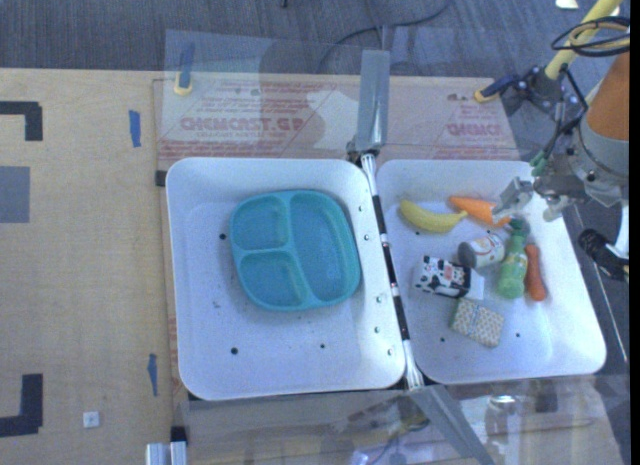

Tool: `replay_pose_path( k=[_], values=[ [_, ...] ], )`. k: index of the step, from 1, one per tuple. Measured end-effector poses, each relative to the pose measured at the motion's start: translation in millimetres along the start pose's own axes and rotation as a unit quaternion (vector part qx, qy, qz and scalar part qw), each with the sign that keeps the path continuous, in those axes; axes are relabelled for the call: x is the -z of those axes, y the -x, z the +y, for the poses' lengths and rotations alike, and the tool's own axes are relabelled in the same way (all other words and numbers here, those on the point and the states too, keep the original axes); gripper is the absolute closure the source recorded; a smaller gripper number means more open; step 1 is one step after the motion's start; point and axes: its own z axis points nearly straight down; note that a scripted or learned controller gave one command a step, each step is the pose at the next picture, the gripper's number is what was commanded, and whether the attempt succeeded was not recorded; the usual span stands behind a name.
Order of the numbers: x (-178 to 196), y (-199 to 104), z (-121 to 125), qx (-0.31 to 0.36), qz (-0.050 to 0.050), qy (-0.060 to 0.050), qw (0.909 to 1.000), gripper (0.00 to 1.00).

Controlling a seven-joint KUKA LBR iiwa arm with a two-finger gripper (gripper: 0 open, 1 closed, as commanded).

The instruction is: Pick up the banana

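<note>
Camera view: banana (430, 216) is lying in the right bin (560, 353), upper-left part of it, just right of the divider between the two bins, roughly centre-right of the frame. Its right tip is sitting close to a carrot (472, 207), maybe touching, can't resolve it.

Gripper (530, 196) is hovering at the upper-right of that bin, near the right frame edge, above the green bottle (513, 263) and well right of the banana. Can't tell whether it's released or clenched at this resolution. Nothing is visibly sitting in it.

Other clutter in the same bin: a second carrot (535, 271) along the right side, a small can (484, 250), a black-and-white carton (444, 276), a patterned sponge (477, 322) lower down. Left bin (200, 353) is carrying a blue divided plate (296, 250), centre of the frame.

Progress, my read: nothing is done yet. Banana is resting on the bin floor, ungrasped. Remaining: travel left across the bin, line up over the banana, descend, close, lift. The neighbouring carrot is looking like the main risk for a bad grasp.
</note>
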Motion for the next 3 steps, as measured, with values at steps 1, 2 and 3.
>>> replay_pose_path(
  k=[1,2,3],
  values=[
    [-21,23,-20,-0.07,0.0,-0.001,0.9975,0.0],
    [64,17,-20,-0.063,-0.001,0.001,0.998,0.0],
    [64,16,-20,-0.063,-0.001,0.001,0.998,0.0]
  ],
)
